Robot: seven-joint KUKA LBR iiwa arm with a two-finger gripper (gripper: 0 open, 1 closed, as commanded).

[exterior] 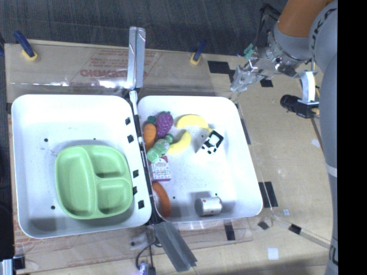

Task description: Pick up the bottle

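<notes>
Since my claw (pixel 243 78) hangs over the far right part of the worktop (pixel 281 153), just past the far right corner of the right bin (pixel 243 153), it is well apart from the bottle (pixel 157 149). From this view I cannot tell whether the claw is wide or narrow.

The bottle is small and green. It lies on its side in the right bin, close to the wall that bin shares with its neighbour, about midway between the worktop's far and near edges. I judge it a light, stiff plastic toy, smooth and rounded, so likely to roll or slip out of a pinch. It is crowded: a carrot (pixel 149 133) touches its far end, a banana (pixel 180 143) lies just beside it and a pink carton (pixel 161 169) sits at its near end. I would take it across the middle of its body, closing across its width, coming straight down so I disturb the neighbours little.

Counted, biggest first:
- two white bins, the left bin (pixel 28 153) among them
- one green divided plate (pixel 94 180) in the left bin
- one silver can (pixel 208 205)
- two bananas, the second (pixel 191 121) farther back
- two orange pieces, the carrot and another (pixel 161 198) near the can
- one pink carton
- one bunch of purple grapes (pixel 164 122)
- one black-and-white block (pixel 212 142)
- one bottle
</notes>
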